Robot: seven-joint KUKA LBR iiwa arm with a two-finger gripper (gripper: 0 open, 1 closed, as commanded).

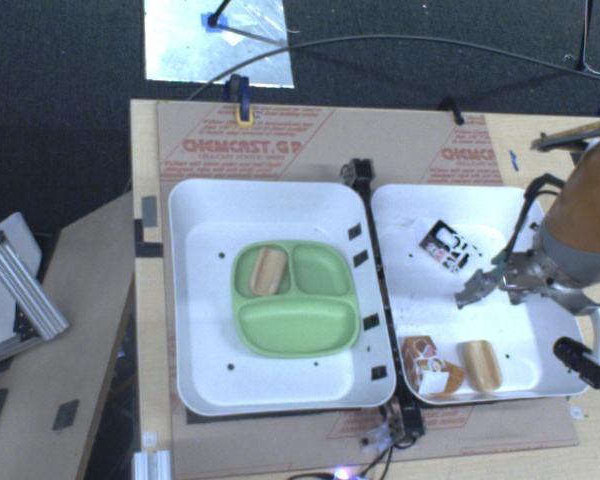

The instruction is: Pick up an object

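Your gripper (470, 294) hovers over the right bin (500, 203), fingers state unreadable. Bread roll (480, 364) and wrapped snack (429, 365) lie below it.

A robotics lab. 2 white bins (195, 298) sit clamped on a cardboard-covered tabletop (320, 138). Cables (400, 40) trail over dark carpet (60, 88).

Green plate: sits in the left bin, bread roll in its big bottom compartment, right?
Not quite. In the camera view the green plate is in the left bin, but the bread roll lies in its upper-left small compartment, not the big bottom one.
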